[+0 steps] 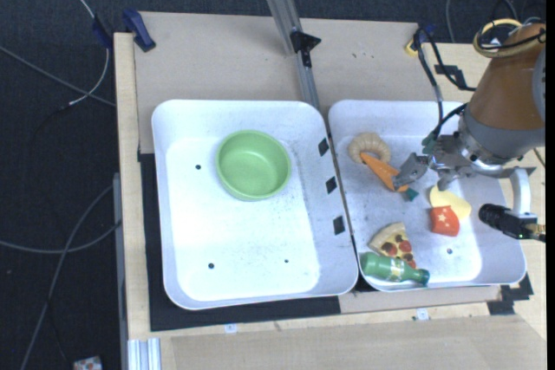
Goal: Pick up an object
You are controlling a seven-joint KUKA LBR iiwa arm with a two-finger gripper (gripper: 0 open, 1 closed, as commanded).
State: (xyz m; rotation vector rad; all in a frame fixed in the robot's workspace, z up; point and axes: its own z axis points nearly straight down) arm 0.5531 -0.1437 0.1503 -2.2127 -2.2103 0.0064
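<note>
Orange carrot (379, 169) seemingly touching tool (408, 178), right bin (494, 269)

green bowl (252, 165), orange carrot (379, 170), red-yellow block (446, 214), green bottle (395, 269)

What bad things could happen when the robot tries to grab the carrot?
1. The gripper sits at the tip of the carrot, not its middle, so the carrot might slip or spin away.
2. The carrot touches the bagel, so a push could shove both and spoil the grab.
3. The cheese and the red piece lie close below the gripper, so it might bump them.
</note>
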